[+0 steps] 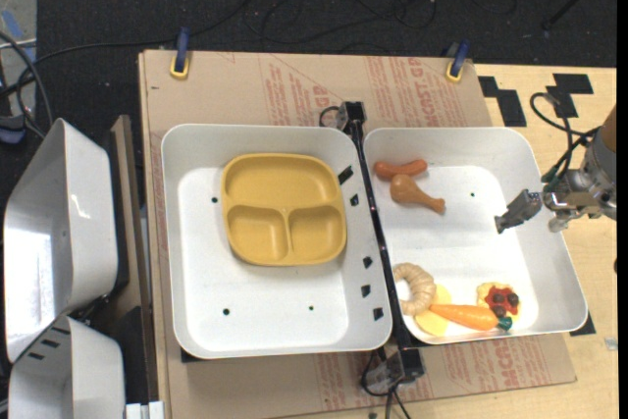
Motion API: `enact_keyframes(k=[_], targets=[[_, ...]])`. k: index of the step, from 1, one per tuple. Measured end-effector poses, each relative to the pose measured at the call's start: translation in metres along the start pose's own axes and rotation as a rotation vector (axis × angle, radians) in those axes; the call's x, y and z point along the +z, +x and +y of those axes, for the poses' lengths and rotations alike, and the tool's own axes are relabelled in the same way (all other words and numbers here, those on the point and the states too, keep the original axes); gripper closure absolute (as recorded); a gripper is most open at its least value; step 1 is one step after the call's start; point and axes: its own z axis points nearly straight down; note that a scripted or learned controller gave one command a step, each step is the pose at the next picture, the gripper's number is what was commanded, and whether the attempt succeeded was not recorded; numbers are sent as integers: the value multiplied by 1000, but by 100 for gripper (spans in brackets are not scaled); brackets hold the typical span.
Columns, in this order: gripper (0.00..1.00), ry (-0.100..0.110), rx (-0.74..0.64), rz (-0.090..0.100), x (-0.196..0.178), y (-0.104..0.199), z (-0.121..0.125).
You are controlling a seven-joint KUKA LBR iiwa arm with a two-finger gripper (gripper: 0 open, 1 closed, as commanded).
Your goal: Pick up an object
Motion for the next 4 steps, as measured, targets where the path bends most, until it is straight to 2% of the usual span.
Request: enact_keyframes(k=[2,3,4], targets=[[0,1,1,0,94,-11,8],[100,-2,0,-1,82,-11,8],[100,-5,-4,-2,35,-3,6]])
